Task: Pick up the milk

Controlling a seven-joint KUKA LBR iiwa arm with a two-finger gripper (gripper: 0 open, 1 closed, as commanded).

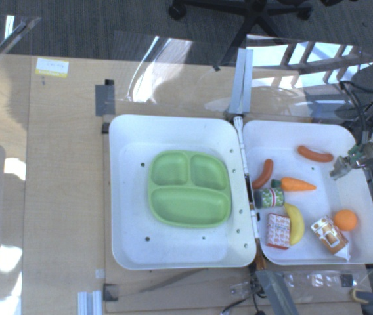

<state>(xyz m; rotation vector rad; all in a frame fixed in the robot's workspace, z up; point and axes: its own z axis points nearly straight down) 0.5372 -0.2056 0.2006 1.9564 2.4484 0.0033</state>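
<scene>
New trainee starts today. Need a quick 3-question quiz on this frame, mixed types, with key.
1. True or false: the green tray lies in the left bin.
2. Which item touches the banana? A) orange B) red carton C) top sausage
3. Fill in: the gripper hovers over the right bin's ____ edge (left/right).

Key:
1. True.
2. B: the red carton lies against the banana; the orange and the top sausage lie apart from it.
3. Right, away from both cartons; the other carton sits by the orange.
</scene>
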